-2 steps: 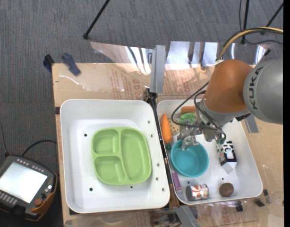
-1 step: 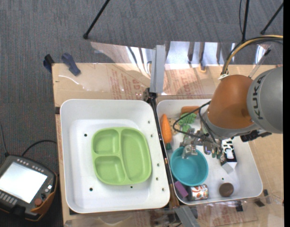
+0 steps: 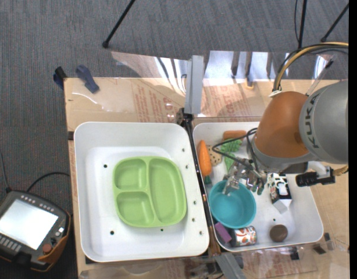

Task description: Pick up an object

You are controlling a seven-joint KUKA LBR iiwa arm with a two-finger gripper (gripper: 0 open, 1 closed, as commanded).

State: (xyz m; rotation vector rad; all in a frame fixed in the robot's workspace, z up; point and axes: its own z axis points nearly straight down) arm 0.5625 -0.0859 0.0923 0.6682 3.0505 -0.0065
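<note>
Room: dark grey carpeted floor (image 3: 45,34), crossed at the top by black tripod legs (image 3: 121,16). A handheld control pendant (image 3: 28,230) with a pale screen lies on the floor at lower left, its cable trailing up.

Surface (image 3: 126,97): brown, cardboard-like top with faint red print, bearing two shallow white bins side by side. A blue clip-like item (image 3: 86,78) sits near its far left corner. A grey upright post (image 3: 195,85) stands at the far edge between the bins, with reflective panels behind it.

Arm (image 3: 318,127): grey, with orange band, entering from the right and hanging over the right bin.

Left bin (image 3: 91,144): holds one light green divided plate (image 3: 149,190), three compartments, lying flat near the centre.

Right bin (image 3: 309,214): crowded. Teal bowl (image 3: 234,208) at the near-left part. Orange carrot (image 3: 204,157) along the left wall. Green leafy item (image 3: 229,148) and an orange-brown oblong piece (image 3: 234,135) at the far end. Black-and-white small box (image 3: 279,188) right of the bowl. Small printed can (image 3: 245,236) and purple block (image 3: 222,233) at the near edge. Brown round object (image 3: 278,232) at near right.

Tool (image 3: 234,182): metal fingers reaching down at the far rim of the teal bowl; whether released or clenched cannot be told, and nothing is seen between the fingers.
</note>
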